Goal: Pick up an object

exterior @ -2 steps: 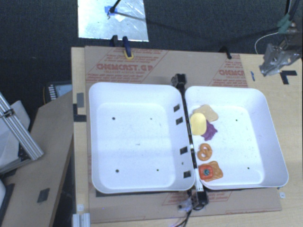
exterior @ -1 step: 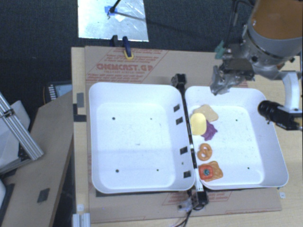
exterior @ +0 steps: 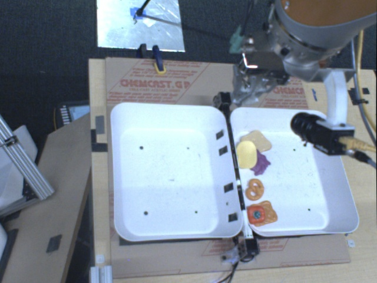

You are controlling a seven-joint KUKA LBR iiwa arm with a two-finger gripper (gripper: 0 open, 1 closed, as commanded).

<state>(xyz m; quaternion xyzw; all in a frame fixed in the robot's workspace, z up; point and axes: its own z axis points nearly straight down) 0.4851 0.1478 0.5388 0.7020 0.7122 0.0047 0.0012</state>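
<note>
A: Arm's position?

B: The arm (exterior: 321,22) comes in at upper right, its orange band at the top edge. The gripper (exterior: 254,82) hangs over the far rim of the right bin (exterior: 318,175), near the divide between the two bins. Too blurred and dark to tell how it is set; nothing seen in it.

A: Objects?

B: All in the right bin, bunched along its left wall. Farthest back, a tan slice (exterior: 260,139), with a yellow oval piece (exterior: 247,154) overlapping its near edge. A purple piece (exterior: 261,164) touches the yellow one on its right. Nearer, a small pretzel (exterior: 254,188), just apart from those. Nearest, an orange piece with a red and blue centre (exterior: 261,214).

A: Left bin?

B: The left bin (exterior: 171,170) shows bare white floor with a few dark dots.

A: Anything else?

B: A black camera (exterior: 318,131) on a white bracket sits over the right bin's far right side. Both bins rest on brown cardboard (exterior: 165,82) with red lettering.
</note>
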